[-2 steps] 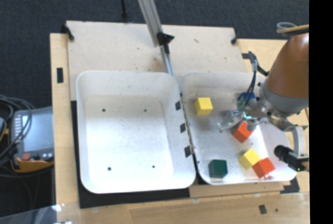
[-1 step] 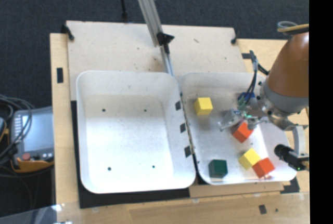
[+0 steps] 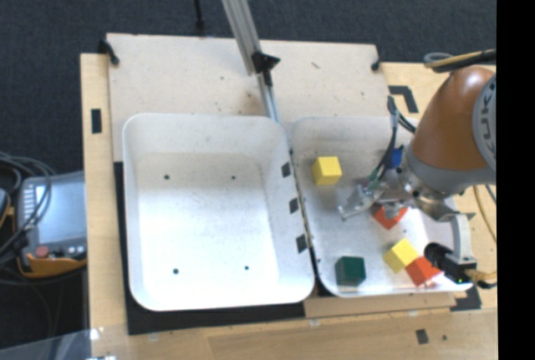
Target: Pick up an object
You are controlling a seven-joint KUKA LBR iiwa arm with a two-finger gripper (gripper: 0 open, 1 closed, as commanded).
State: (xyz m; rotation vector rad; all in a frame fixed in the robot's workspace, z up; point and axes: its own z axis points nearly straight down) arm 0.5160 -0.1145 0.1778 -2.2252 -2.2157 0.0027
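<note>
The right bin [image 3: 330,133] holds several blocks: a yellow cube [image 3: 327,170] near its back left, a dark green cube [image 3: 350,271] at the front, a second yellow block [image 3: 400,254] with an orange-red block [image 3: 421,271] touching it at the front right, and an orange-red block [image 3: 387,216] in the middle. My gripper [image 3: 374,201] hangs low over the bin's middle, right beside that middle orange-red block, which peeks out from under the wrist. The arm covers part of this block.
The left bin [image 3: 209,212] lies beside the right one. A slanted aluminium post [image 3: 238,12] rises from the bench behind the bins. Cables and a small box sit off the bench at the left. The arm's orange band [image 3: 456,120] overhangs the right bin's right side.
</note>
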